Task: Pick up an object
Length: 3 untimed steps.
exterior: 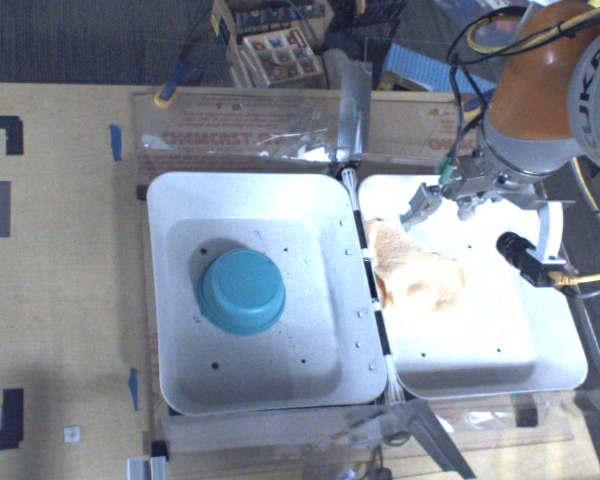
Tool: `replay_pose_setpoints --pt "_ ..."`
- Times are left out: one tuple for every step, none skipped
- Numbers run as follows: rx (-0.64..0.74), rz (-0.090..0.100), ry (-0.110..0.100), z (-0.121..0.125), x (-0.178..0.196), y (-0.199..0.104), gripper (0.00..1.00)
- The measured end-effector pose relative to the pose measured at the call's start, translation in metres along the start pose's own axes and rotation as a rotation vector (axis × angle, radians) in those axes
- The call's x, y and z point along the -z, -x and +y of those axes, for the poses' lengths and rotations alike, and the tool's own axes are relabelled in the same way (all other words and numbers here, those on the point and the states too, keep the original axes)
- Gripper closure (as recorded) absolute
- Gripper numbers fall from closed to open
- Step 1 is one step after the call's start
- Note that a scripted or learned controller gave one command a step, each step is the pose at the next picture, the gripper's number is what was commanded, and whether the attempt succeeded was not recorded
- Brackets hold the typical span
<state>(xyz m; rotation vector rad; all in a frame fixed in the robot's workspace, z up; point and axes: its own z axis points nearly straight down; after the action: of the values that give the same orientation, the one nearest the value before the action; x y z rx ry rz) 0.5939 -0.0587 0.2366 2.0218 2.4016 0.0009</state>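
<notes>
A round blue bowl (242,290) lies upside down in the left white bin (180,203), a little left of its middle. A crumpled tan cloth (412,265) lies in the right white bin (540,363), against its left wall. My gripper (435,203) hangs over the far left part of the right bin, just above and behind the cloth's upper edge. Nothing shows in its grasp. The grey arm with its orange band (540,78) comes in from the upper right.
A metal divider (365,268) runs between the two bins. A black cylindrical part (520,256) on a white bracket sticks out beside the wrist, over the right bin. Cardboard and clutter lie behind the bins.
</notes>
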Motion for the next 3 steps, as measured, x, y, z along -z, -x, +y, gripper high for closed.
replay_pose_setpoints --pt "-0.055 0.001 -0.002 -0.036 -0.081 0.038 0.0" --pt "0.065 0.0 0.009 -0.037 -0.146 0.055 0.0" --pt "0.06 -0.001 0.014 -0.036 -0.135 0.057 1.0"
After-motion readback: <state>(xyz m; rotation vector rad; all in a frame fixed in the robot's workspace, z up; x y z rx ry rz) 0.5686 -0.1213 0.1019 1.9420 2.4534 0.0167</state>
